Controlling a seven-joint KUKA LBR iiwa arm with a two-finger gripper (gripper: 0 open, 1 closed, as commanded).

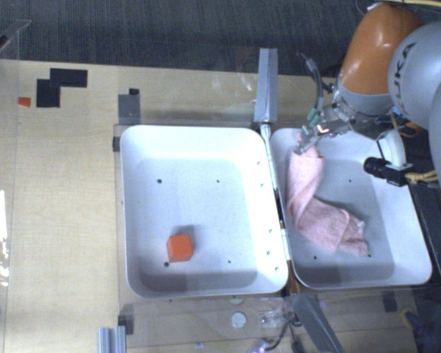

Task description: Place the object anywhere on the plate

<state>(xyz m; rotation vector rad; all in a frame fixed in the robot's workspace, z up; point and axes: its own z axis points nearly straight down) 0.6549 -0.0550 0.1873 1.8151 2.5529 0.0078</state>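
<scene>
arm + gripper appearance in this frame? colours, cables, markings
The arm has smooth, rounded grey shells with a glossy orange band above the wrist and part of dark lettering on the grey. Thin cables loop over the top and run by the wrist. A black cylindrical part juts out beside a white piece. The gripper is small, metallic and grey, with a faint reddish spot.
</scene>
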